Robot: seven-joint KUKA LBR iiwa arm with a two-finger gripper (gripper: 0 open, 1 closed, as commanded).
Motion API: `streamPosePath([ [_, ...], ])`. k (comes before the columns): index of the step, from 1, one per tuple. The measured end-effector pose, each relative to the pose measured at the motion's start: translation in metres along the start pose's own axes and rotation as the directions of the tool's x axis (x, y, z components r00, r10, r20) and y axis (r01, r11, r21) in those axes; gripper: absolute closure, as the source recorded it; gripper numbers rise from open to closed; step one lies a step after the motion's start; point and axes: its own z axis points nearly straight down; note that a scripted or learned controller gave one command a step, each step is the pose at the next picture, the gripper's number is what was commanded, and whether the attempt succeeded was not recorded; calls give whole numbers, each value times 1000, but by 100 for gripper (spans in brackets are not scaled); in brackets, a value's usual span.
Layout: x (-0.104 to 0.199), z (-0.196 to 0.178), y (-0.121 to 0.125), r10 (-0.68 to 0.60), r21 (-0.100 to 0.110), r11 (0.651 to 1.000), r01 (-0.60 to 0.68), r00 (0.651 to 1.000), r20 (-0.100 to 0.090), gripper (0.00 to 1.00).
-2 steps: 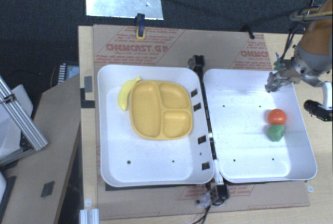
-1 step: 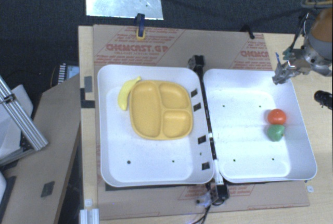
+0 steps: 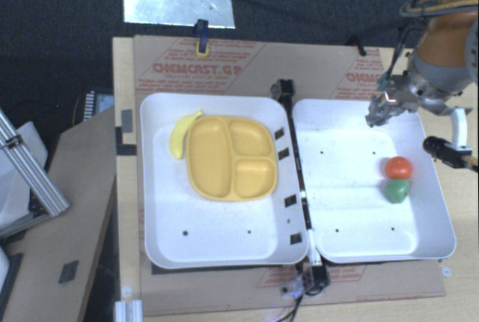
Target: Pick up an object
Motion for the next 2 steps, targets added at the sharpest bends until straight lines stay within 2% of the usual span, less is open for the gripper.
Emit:
streamPosePath([
  [1, 59, -8, -17, 0, 1, 1000, 0, 1000, 0, 100],
  [2, 108, 1, -29, 0, 2, 1000, 0, 1000, -1, 100],
])
